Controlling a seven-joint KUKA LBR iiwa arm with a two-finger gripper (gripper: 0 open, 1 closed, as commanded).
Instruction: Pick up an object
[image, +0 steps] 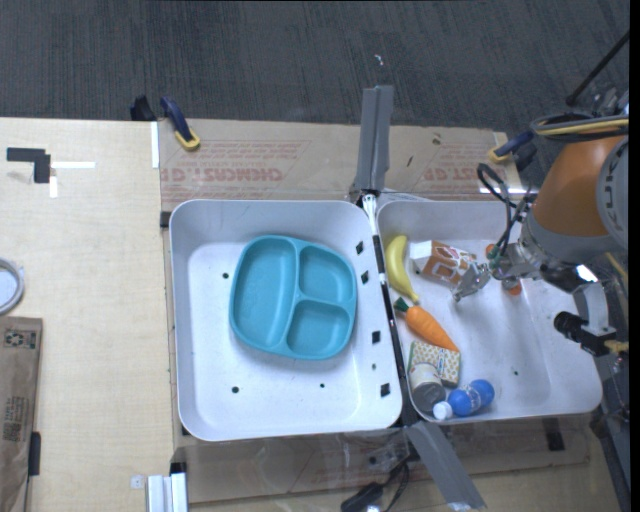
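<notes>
Down at the near end of the right bin (520, 385) sits a little blue ball (481, 391) beside a blue and white thing (461, 403). Touching them on the side toward the left bin lies a small can (428, 388) on its side. Just past the can is a patterned packet (437, 357). Next up from that, along the same wall of the right bin, an orange carrot (430, 326) lies at a slant. A yellow banana (399, 266) lies farther back in the right bin, close to the wall it shares with the other bin. Just beside the banana, toward the arm, rests an orange and white snack pack (446, 263).

Silver fingers (474, 281) hang low over the right bin, just beside the snack pack and a bit above the carrot. I cannot tell if they are open or closed, and I see nothing between them. Behind them the grey arm with its orange band (572, 190) comes in over the far side of the right bin.

Next to the right bin, the left bin (200, 390) holds a blue tray (294, 297) with three parts, sitting flat near its middle. Both bins rest on the pale wood counter (80, 300).
</notes>
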